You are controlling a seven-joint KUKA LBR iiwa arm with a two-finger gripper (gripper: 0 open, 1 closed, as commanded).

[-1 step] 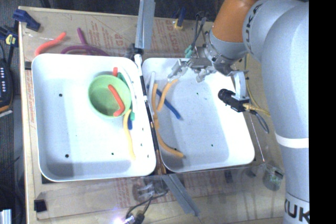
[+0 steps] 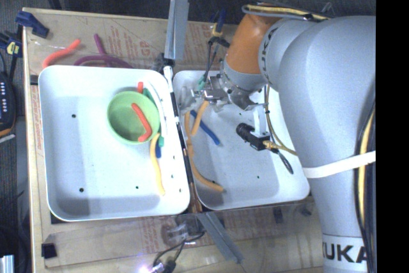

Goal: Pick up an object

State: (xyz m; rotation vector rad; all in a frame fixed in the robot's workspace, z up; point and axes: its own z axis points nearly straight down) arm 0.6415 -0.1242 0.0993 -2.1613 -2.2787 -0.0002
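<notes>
My worktop (image 2: 96, 236) carried two white bins: the left bin (image 2: 70, 163) held a green bowl (image 2: 128, 121) with a red strip (image 2: 142, 119) in it and a yellow strip (image 2: 156, 169) beside it, while my claw (image 2: 208, 94) hung low in the right bin (image 2: 255, 185) near its far left corner. I could not tell how wide the claw stood or whether it gripped anything. Just beside it lay an orange strip (image 2: 198, 118) and a blue piece (image 2: 209, 133); so near the wall, I judged a grab might scrape the rim or slip off such thin things.
</notes>
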